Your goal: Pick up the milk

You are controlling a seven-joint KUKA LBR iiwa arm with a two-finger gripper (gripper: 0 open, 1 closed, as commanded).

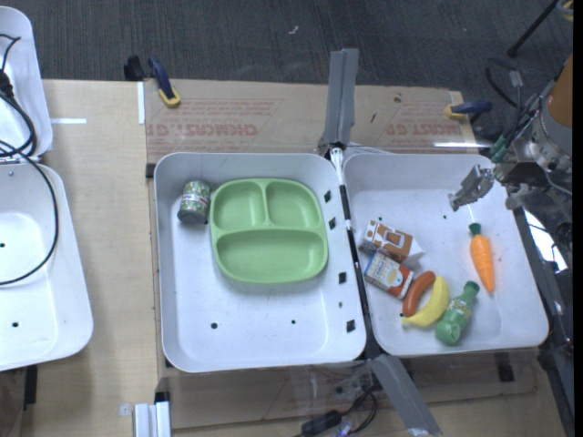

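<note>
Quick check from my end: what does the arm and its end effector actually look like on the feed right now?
At the view's right edge, the arm is grey metal with an orange band near the top. Thin cables run along it, with a small green part beside the wrist. The end effector is a small grey metallic piece with thin prongs, seen over the right white bin. No markings are legible.

dark grey carpet floor [255, 16] behind a pale wooden bench [100, 135], evenly lit, perhaps from overhead.
</note>
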